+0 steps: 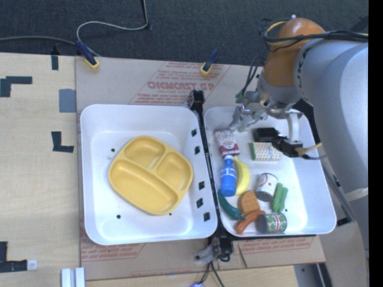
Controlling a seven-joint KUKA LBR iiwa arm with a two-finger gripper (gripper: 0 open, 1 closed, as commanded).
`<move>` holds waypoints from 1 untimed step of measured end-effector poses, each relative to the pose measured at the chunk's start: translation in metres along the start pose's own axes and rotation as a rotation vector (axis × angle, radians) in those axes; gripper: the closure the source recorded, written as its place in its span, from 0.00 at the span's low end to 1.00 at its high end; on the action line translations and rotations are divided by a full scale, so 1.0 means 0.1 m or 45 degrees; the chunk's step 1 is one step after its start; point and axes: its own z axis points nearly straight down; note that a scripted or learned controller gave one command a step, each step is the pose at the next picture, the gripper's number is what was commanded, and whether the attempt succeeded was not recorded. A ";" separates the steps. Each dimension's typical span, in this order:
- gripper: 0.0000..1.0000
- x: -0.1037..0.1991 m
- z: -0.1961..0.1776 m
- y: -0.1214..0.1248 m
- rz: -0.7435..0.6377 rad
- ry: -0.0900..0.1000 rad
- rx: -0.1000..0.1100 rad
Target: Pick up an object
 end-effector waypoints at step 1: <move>1.00 0.02 -0.17 0.01 0.000 0.001 -0.002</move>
